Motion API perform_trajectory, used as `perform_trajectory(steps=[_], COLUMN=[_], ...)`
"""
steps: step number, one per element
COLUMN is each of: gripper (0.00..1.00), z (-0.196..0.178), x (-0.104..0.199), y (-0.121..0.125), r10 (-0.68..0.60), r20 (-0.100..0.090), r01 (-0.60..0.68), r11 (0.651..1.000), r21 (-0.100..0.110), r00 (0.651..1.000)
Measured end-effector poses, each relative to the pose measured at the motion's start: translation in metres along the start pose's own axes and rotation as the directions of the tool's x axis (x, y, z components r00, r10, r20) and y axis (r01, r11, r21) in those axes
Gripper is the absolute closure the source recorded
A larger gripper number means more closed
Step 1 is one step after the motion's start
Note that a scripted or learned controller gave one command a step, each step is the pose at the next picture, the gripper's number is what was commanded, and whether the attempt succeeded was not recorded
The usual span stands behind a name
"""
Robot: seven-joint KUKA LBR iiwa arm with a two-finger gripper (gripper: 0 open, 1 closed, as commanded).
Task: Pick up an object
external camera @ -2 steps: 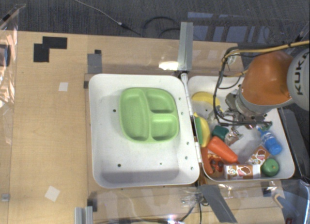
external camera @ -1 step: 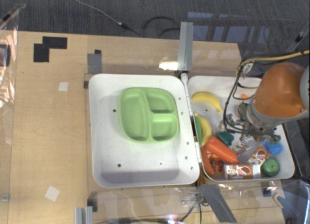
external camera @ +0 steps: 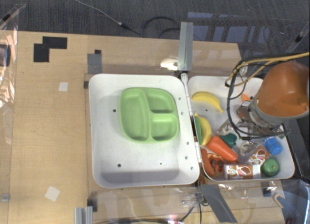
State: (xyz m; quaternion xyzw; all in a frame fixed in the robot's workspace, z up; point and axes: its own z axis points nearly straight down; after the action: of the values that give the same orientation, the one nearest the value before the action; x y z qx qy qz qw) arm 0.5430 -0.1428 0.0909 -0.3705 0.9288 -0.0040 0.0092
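The right bin [external camera: 290, 168] holds a jumble of toy food. A yellow banana [external camera: 208, 100] lies at its back left, with a second banana [external camera: 205, 130] along the left wall. An orange carrot [external camera: 223, 148] sits mid-bin beside a red piece [external camera: 211, 161]. Along the front lie a printed packet [external camera: 241, 171] and a green apple [external camera: 270, 167]. A blue piece [external camera: 273, 146] sits by the right wall. My gripper [external camera: 246, 138] is low in the middle of this bin, beside a small teal item [external camera: 230, 138] and right of the carrot. The orange-banded wrist [external camera: 283, 89] hides much of it.
The left bin [external camera: 104, 169] bears a green divided plate [external camera: 148, 114] near its middle. A metal post [external camera: 185, 43] stands behind the rim where the two bins meet. Cables [external camera: 237, 80] loop off the wrist over the back of the right bin.
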Motion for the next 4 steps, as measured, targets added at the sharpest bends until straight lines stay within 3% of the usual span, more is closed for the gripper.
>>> perform_trajectory(steps=[1,2,3,4], gripper=[0.00,0.00,0.00,0.00], z=[0.001,-0.001,-0.054,0.001], x=[-0.006,-0.023,-0.060,-0.036], y=[-0.015,0.052,-0.013,0.001], r10=[-0.255,-0.283,-0.337,-0.325], r20=[0.000,-0.001,-0.002,-0.001], r01=[0.255,0.283,0.337,0.325], r11=[0.967,0.959,0.942,0.946], r21=[-0.004,0.000,-0.004,-0.003], r00=[0.967,0.959,0.942,0.946])
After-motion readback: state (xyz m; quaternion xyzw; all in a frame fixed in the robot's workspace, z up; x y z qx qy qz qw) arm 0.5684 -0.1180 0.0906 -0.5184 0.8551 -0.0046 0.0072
